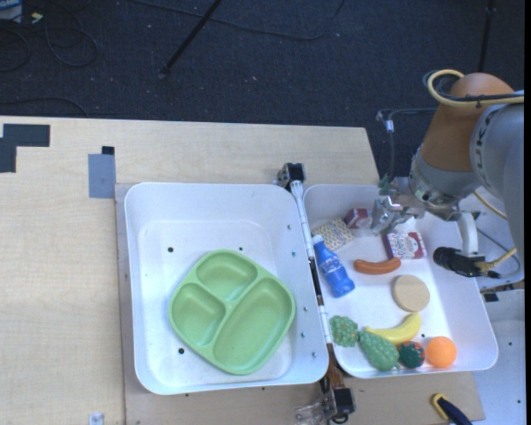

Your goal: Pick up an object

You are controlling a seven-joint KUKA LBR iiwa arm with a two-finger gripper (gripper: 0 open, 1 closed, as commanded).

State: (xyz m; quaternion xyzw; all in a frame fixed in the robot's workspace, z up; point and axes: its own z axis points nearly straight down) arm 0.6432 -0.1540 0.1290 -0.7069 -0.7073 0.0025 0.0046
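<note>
Pick not done yet: end effector (388,214) sits low over far end of right bin (478,326), finger state can't tell, nothing visibly held; objs e.g. sausage (377,266), blue bottle (334,269), banana (396,329) lie in bin w/ grasp + lift left.

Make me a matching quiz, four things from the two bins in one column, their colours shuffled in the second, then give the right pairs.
Things:
1. Tray
2. Bottle
3. Banana
4. Sausage

Colours:
A. Yellow
B. Red-orange
C. Light green
D. Blue

Pairs: 1-C, 2-D, 3-A, 4-B. The tray lies in the left bin; the other three lie in the right bin.
</note>
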